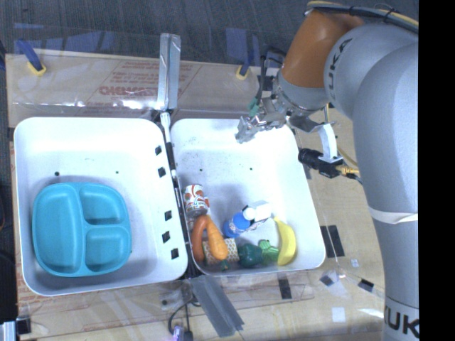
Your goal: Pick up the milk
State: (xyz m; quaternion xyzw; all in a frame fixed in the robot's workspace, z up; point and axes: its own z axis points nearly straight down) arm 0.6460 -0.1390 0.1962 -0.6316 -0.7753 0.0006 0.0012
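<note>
The milk is a small blue and white bottle lying on its side in the near part of the right bin. It rests between a carrot and a banana. My gripper hangs over the far rim of the right bin, well behind the milk and apart from it. Nothing shows in the gripper. The grey arm with its orange band comes in from the upper right.
A small can, an orange item and a green toy crowd the near end of the right bin around the milk. The left bin holds a blue divided plate. A metal divider stands between the bins.
</note>
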